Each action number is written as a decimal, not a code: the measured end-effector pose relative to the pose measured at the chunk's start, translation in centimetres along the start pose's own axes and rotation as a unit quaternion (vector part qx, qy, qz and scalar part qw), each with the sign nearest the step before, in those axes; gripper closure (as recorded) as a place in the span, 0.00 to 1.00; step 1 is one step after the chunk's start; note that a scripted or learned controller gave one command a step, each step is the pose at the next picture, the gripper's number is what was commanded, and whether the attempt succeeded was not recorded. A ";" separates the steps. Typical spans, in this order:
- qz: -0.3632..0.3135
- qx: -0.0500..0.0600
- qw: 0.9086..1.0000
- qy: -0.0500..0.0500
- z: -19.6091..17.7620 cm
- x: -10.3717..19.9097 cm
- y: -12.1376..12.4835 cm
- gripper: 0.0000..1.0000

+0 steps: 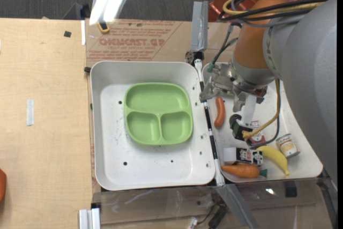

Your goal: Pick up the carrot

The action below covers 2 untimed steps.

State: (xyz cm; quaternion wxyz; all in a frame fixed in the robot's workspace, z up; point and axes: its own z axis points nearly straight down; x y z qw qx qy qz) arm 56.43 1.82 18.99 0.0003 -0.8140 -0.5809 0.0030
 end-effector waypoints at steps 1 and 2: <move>0.018 0.001 1.000 0.000 0.0 -7.8 -4.0 0.00; 0.071 0.001 0.998 0.002 10.1 -16.9 -3.5 0.00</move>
